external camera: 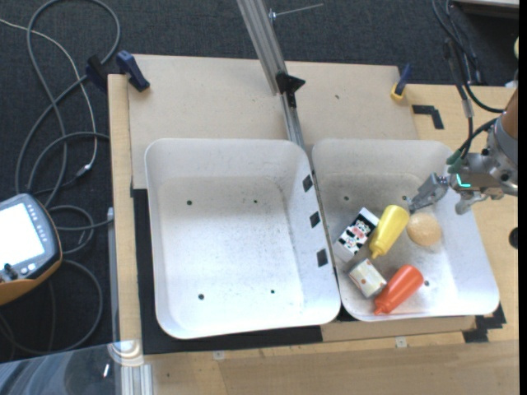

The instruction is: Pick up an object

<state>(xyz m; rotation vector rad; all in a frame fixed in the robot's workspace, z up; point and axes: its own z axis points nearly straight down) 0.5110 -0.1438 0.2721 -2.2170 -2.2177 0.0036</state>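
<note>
Right bin (473,257) — gripper (445,194) apparently spread above tan ball (425,230), yellow bottle (388,230).

We look down from a single fixed camera set high above the pale wooden desk (214,97), tilted at a slant so the far edge sits toward the top of the frame. We stand far enough back to take in both shallow white plastic bins, the left one (165,167) and the right one (473,257), side by side, plus dark carpeted floor (173,15) around the desk. The grey robot arm (494,159) enters from our right edge. A slanted silver metal pole (262,35) crosses the upper middle.
</note>
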